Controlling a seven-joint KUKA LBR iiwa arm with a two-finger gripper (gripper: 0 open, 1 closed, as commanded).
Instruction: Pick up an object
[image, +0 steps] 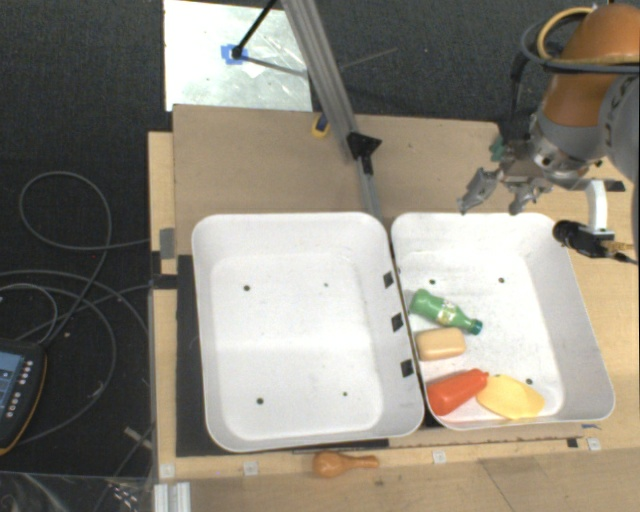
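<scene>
Right bin (575, 300): held four items at its near left. Gripper (497, 196): hung over far rim, fingers spread, empty. Green bottle (443, 311): probably light, rigid, slippery; best grasped across the body. Beige block (440, 345), red piece (456, 390), yellow piece (511, 397).

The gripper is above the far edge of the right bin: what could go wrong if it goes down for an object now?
1. The gripper, open, hangs over the right bin's far rim, away from the objects.
2. The green bottle, tan piece, red piece and yellow piece lie crowded near the dividing wall, so the fingers may hit neighbours.
</scene>
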